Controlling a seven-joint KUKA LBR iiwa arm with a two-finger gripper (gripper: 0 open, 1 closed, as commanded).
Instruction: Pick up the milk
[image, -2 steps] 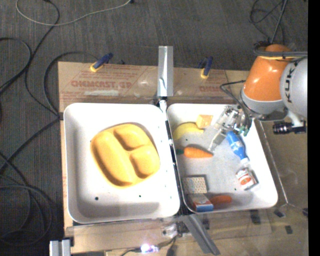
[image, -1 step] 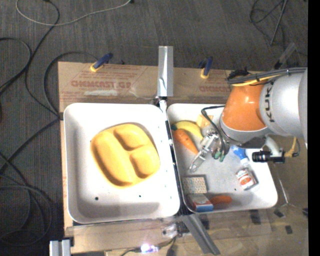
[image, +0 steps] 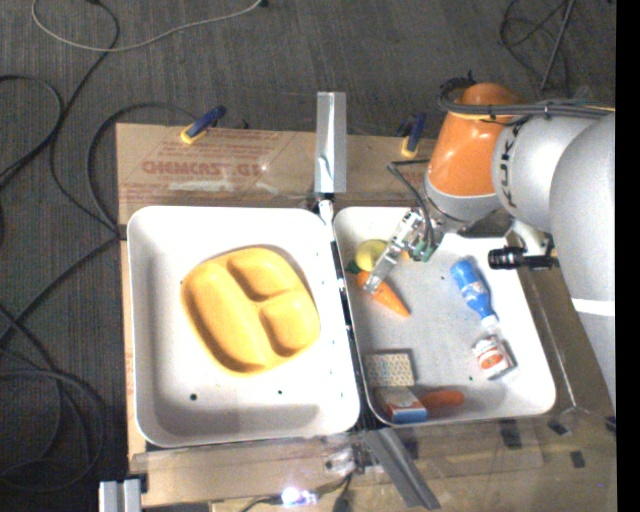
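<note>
Camera view is showing the scene from the near edge outward. At the front of the right bin, a small carton with a blue and orange face is lying next to an orange sausage-shaped item, with a tan speckled sponge block just behind them. Toward the right wall, the milk, judged to be the small white bottle with a red label, is lying on its side, long axis running roughly upper left to lower right. A blue plastic bottle is lying just behind it. The gripper is hanging farther back and to the left, over a carrot and a yellow-green fruit; its opening cannot be judged. The milk is therefore lying nearer and rightward of the gripper. The left bin is holding a glossy yellow divided tray.
</note>
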